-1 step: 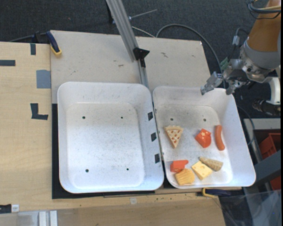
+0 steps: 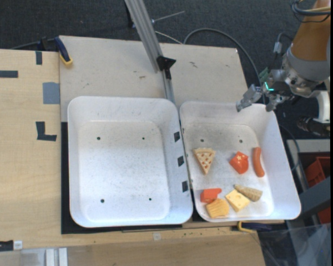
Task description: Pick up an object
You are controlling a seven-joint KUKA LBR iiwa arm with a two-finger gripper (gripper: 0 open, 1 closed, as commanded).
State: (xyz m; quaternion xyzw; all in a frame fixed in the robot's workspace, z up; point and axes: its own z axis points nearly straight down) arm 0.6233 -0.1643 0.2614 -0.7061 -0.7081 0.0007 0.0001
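The tool is seen at the upper right corner of the right bin, above the far rim, with nothing between its fingers. The two fingers appear spread apart, one pointing left and down, the other nearer the bin's right wall. No object is gripped.

The candidate objects are all gathered in the near half of the right bin: a pizza-slice toy, a red strawberry-like piece, an orange sausage close to the right wall, a small red-orange piece, two yellow cheese-like blocks touching each other, and a tan cone-shaped piece lying against the second block. The left bin is noted beside it on the table.

Risks, as judged:
- The tool is well apart from every object; a descent from the present spot would likely close on bare bin floor.
- The near cluster is crowded. A grasp aimed at either cheese block could catch the cone or the neighbouring block as well, or push them aside.
- The sausage lies close to the wall; a finger could strike the rim or wall.
- The sausage and the cone are rounded and may roll or squirt out as the fingers close.
- The pizza slice lies flat and may be hard to get fingers around.
- The strawberry piece stands isolated and is judged the safest target.
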